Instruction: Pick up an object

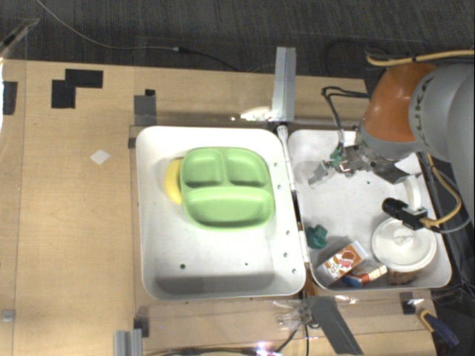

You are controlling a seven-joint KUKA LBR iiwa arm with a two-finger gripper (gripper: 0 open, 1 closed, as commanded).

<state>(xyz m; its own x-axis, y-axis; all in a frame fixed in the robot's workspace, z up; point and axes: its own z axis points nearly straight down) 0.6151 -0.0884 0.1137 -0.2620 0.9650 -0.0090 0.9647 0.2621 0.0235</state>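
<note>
— Camera view, from above. Position of the gripper?

— Hangs over the upper left part of the right bin, above bare white floor. Wide or narrow: cannot tell from this angle. Nothing seen in its grasp.

— Nearest candidate to pick up?

— Probably the teal lump, lying toward the view's bottom from the gripper, close to the bin's left wall. Compact, with no clear long axis (so probably no need to turn the wrist; tight against the wall on one side, though).

— Other options?

— Further down, near the lower wall: a red-and-white packet, long axis slanting up to the right. Just beside it, a short stick, lying roughly along that wall. To their right, a white round tub, likely too broad for an easy grab.

— Count, then?

— Right bin: one lump, one packet, one stick, one tub. Also something brownish under the tub, too hidden to name. Left bin: one green plate with three compartments, one yellow thing peeking out at its left edge. Two bins, one arm.

— Verdict?

— Nothing picked yet. Calls for a shift down-view to the lump before any descent.
</note>
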